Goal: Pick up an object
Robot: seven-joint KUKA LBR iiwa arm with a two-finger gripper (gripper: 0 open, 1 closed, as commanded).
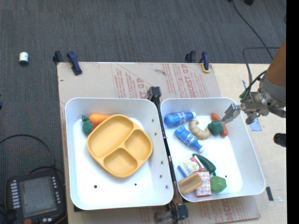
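My gripper (240, 116) hangs over the right bin's (247, 148) upper right edge, open, with nothing between its fingers. Its left fingertip (230, 114) sits just above and to the right of a dark green toy (215, 129) lying against a small orange-red piece (224, 130). Left of these rest a beige curved piece (200, 130) and two blue bottles (179, 118) (189, 138). In the bin's lower part lie a dark green pepper (206, 163), a red and white packet (190, 166), a bread roll (190, 183), a red box (203, 190) and a light green fruit (217, 184).
The left bin (77, 171) holds a yellow divided plate (120, 144), with a carrot (99, 118) and a green toy (87, 126) at its upper left. Clamps (74, 62) (204, 62) grip the board's far edge. A pendant (32, 195) lies on the floor at lower left.
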